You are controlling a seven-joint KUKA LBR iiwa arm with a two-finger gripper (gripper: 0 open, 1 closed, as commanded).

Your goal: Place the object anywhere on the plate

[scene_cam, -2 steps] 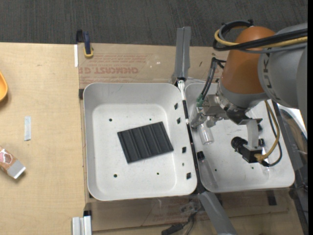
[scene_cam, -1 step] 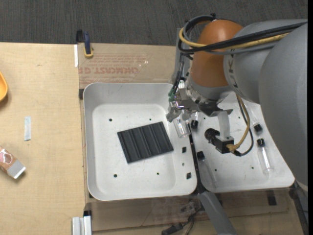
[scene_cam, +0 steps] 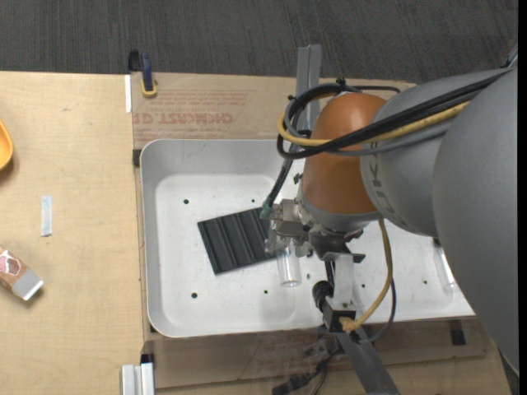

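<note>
A black ribbed rectangular slab [scene_cam: 235, 243] lies flat and slightly skewed in the middle of the left white bin [scene_cam: 165, 220]. My gripper [scene_cam: 288, 268] hangs low over the bin floor just off the slab's right edge, its clear plastic tip close to the white surface. The grey arm and its orange band [scene_cam: 346, 163] come in from the right and hide the bin's right part and most of the second bin. No other task object can be made out under or beside the gripper.
Brown cardboard [scene_cam: 198, 113] and a blue clamp [scene_cam: 146, 72] lie behind the bin. On the wooden bench to the left are an orange item [scene_cam: 3, 146], a small pale strip [scene_cam: 46, 216] and a wrapped packet [scene_cam: 18, 274]. Yellow and black cables [scene_cam: 383, 278] hang from the wrist.
</note>
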